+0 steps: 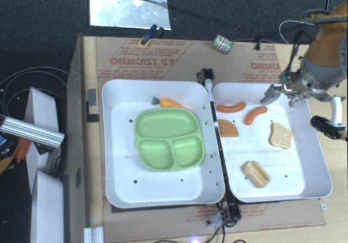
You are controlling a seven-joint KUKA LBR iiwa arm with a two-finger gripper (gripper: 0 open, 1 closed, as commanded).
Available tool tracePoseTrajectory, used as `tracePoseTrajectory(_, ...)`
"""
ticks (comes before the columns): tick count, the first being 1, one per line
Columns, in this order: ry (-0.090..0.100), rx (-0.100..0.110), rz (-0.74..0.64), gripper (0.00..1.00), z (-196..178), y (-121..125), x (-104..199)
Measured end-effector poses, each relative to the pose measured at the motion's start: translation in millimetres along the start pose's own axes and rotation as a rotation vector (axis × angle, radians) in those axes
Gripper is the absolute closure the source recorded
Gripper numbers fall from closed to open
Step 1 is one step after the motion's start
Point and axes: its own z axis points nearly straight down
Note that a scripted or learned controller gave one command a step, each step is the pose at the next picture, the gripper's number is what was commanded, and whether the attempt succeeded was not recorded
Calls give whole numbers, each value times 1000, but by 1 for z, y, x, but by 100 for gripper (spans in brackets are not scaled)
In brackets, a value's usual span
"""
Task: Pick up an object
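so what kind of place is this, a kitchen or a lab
Most likely a robotics lab bench, not a kitchen: a robot arm reaches over two white bins, the food looks like toys, and loose cables lie beside the cardboard-covered bench.

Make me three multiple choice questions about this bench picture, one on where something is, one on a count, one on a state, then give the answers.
1. Where does the green divided plate lie?
A. left bin
B. right bin
C. on the cardboard

2. How many sausages lie in the right bin?
A. one
B. two
C. four

3. How does the gripper stand?
A. carrying the toast
C. deep in the left bin
B. above the right bin's far corner, holding nothing

Answers: 1 A, it sits inside the left bin. 2 B, two orange sausages. 3 B, nothing shows between its fingers.
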Motion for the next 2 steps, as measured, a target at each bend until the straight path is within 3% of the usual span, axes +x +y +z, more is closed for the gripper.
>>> tracePoseTrajectory(1, 3, 7, 0, 0, 68, -40, 42)
tracePoseTrajectory(2, 1, 2, 2, 0, 21, -16, 7)
